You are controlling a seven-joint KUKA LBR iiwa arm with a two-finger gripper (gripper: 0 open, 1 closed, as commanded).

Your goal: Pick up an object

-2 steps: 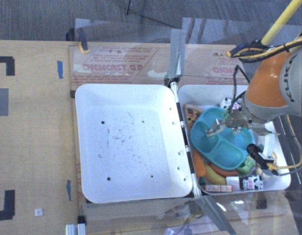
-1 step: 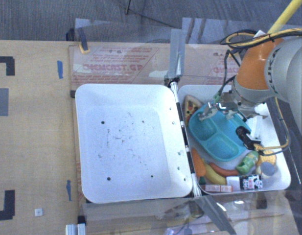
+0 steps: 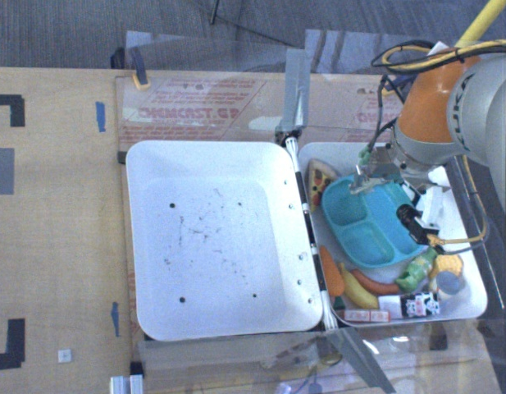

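Camera view: reaching in over right-hand bin (image 3: pixel 474 290). Gripper (image 3: pixel 369 175) hovering at upper edge of blue divided tray (image 3: pixel 367 228), close to its rim. Grip state: cannot tell, too small and blurred. Tray lying tilted atop the clutter, banana (image 3: pixel 359 294) and carrot (image 3: pixel 332 271) poking out below it. Likely approach step, nothing lifted. Next: settling onto tray rim, closing, raising.

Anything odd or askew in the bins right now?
Yes. The blue two-compartment plastic tray in the right white bin sits tilted on a heap of toys, not flat. The left white bin holds only dark specks and scuffs. The pincer is at the tray's upper edge.
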